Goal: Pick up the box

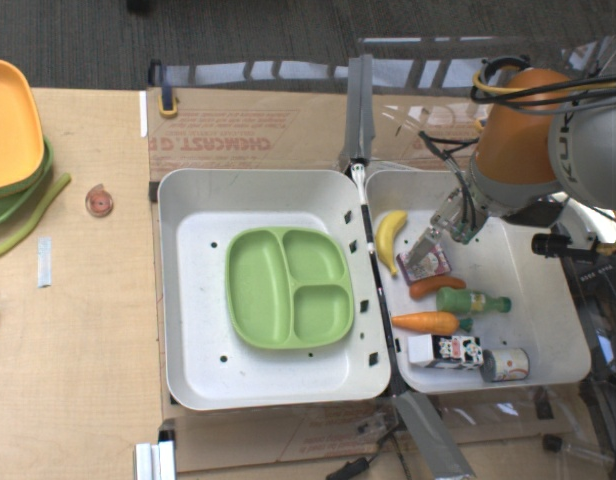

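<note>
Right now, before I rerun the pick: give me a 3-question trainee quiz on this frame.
1. True or false: the banana lies in the right bin, the same bin the gripper is over.
2. What lies in the left bin? A) a green bottle B) a green divided plate C) a carrot
3. Fill in: the black-and-white box lies at the right bin's near edge, right beside a ____.

Key
1. True.
2. B.
3. can.
</note>
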`<action>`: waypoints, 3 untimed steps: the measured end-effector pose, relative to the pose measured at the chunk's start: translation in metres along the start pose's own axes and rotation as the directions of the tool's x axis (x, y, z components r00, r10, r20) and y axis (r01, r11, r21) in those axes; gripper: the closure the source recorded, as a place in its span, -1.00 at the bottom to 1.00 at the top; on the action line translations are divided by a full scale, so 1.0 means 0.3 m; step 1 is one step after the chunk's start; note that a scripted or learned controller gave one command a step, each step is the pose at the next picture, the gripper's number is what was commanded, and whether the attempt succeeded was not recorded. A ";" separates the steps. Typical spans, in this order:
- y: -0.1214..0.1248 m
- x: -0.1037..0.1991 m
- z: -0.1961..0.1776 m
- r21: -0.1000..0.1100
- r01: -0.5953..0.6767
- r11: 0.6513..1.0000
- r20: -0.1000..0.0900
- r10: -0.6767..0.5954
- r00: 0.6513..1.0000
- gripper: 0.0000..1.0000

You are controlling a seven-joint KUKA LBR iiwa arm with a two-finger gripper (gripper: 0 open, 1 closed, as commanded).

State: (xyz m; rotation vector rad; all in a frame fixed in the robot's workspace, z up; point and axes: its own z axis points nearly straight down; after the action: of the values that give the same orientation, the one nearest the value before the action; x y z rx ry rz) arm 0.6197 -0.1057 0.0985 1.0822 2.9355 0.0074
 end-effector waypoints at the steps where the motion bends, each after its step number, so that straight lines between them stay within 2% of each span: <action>1: -0.001 -0.003 -0.033 -0.002 -0.004 1.000 -0.001 0.004 1.000 1.00; 2: 0.090 0.029 -0.311 0.011 -0.368 0.930 -0.004 0.368 0.930 1.00; 3: 0.090 0.029 -0.311 0.011 -0.368 0.930 -0.004 0.368 0.930 -1.00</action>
State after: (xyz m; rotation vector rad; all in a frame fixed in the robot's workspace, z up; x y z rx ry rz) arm 0.6293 -0.0794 0.1920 1.6185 2.6897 -0.0010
